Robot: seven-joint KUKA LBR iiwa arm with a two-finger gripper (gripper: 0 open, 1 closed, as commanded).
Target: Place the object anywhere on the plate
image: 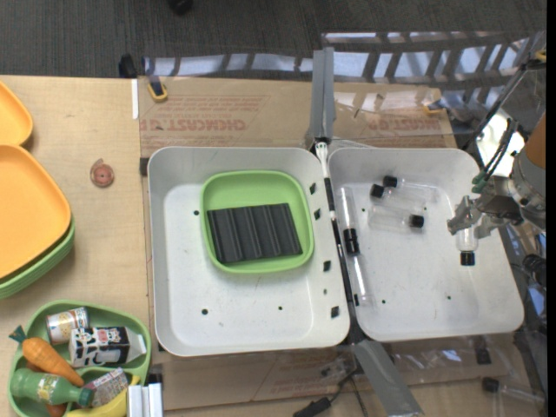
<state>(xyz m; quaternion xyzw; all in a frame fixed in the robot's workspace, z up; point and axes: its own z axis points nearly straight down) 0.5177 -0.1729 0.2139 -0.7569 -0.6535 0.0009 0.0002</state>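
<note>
A green plate (257,183) lies in the left bin (178,268), and a dark ridged slab (256,233) rests on it. At the right edge of the right bin (417,315) is my gripper (466,228). It is shut on a small clear vial (467,248) that hangs from its fingertips with the black cap at the bottom. The plate is far to the gripper's left, across the divide between the bins.
Two more clear vials with black caps (387,184) (415,221) and a long clear tube (349,233) lie in the right bin. Orange plates (26,207) and a green bowl of toy food (78,354) sit on the wooden table at left.
</note>
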